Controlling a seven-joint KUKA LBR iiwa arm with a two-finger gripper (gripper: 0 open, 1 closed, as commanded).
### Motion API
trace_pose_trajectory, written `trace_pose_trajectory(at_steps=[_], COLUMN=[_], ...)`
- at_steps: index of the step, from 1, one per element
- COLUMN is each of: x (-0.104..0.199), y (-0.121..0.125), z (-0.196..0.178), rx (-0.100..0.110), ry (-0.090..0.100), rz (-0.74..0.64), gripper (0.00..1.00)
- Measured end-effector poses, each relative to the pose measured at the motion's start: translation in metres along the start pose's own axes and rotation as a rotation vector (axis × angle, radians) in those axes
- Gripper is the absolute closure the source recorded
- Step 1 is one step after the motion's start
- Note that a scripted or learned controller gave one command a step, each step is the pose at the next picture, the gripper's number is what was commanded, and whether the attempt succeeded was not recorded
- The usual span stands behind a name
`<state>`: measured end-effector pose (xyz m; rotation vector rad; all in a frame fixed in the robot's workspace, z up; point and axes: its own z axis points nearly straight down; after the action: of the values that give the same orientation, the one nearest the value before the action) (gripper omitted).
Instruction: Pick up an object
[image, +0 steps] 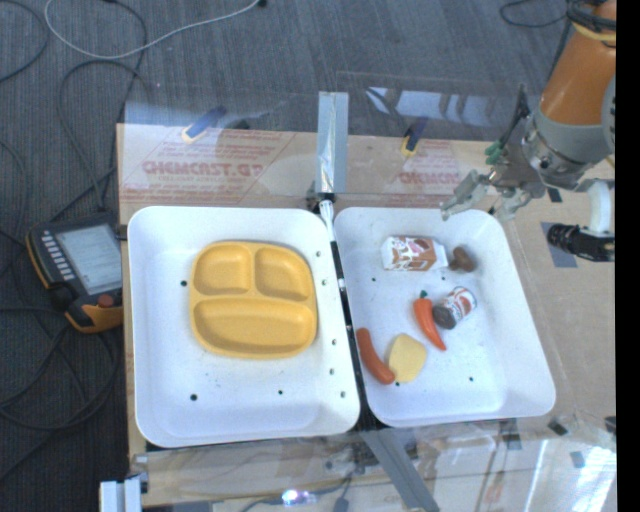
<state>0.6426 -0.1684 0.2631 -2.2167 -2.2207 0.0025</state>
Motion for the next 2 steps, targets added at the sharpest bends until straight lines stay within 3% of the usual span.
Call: trace_pose_trajectory(at_steps=[1, 2], x=[-0.043, -0.035], y=[-0.003, -0.058], z=[0.145, 0.173], rx=[0.002, -0.018], ry=[-0.003, -0.008], rz=[-0.023, -0.157], gripper=[0.0, 0.0])
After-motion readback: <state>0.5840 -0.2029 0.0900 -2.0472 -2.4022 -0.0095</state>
